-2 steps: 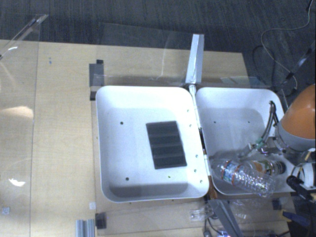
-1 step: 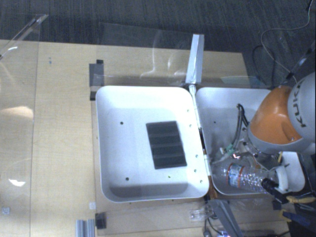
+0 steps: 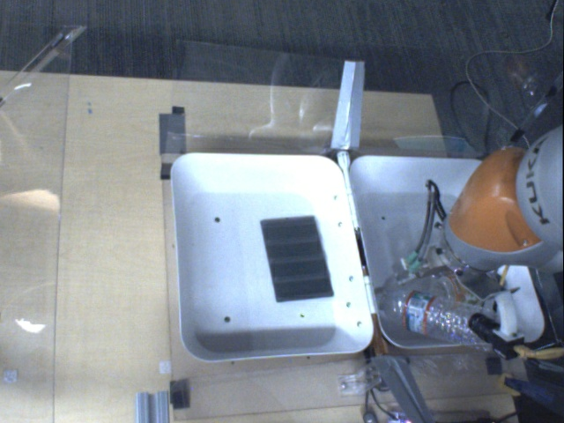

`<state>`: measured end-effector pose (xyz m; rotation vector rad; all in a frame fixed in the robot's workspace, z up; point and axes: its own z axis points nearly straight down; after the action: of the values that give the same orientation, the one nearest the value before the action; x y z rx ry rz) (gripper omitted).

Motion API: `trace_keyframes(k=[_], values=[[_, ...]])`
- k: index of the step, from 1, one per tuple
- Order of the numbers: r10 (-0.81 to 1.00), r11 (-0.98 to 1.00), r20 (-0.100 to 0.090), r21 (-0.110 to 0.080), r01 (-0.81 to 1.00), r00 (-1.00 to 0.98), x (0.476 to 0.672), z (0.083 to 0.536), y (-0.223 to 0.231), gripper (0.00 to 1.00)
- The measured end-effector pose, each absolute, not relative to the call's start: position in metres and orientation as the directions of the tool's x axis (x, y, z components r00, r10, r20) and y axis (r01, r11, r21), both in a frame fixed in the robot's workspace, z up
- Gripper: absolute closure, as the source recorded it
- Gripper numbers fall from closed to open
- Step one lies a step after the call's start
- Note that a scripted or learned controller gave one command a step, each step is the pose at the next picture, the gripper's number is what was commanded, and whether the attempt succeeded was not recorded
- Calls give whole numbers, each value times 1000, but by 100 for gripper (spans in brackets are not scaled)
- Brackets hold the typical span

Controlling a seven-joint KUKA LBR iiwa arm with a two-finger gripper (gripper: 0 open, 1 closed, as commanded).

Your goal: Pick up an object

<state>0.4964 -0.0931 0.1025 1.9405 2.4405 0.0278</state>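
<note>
A black ribbed rectangular pad (image 3: 298, 257) lies flat in the middle of the left bin (image 3: 203, 236). In the right bin (image 3: 388, 201), a clear plastic bottle (image 3: 434, 316) with a coloured label lies on its side near the front wall. My gripper (image 3: 429, 274) hangs low over the front half of the right bin, just above and behind the bottle, under the orange wrist band (image 3: 493, 210). A small green piece (image 3: 411, 261) shows by the gripper's left side. The wrist hides the rest of what lies under the gripper.
The two bins share a middle wall (image 3: 354, 236). A clear upright panel (image 3: 348, 104) stands behind them. Cables (image 3: 520, 352) and bench fittings crowd the front right corner. The pale wooden bench (image 3: 97, 236) stretches to the left.
</note>
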Motion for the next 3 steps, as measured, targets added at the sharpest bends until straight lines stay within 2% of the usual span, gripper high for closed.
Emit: trace_keyframes(k=[1,2,3], values=[[1000,29,0,7,1000,-29,509,186,-61,100],[1000,29,0,7,1000,-29,509,186,-61,0],[999,41,0,2,999,-41,590,112,-103,0]])
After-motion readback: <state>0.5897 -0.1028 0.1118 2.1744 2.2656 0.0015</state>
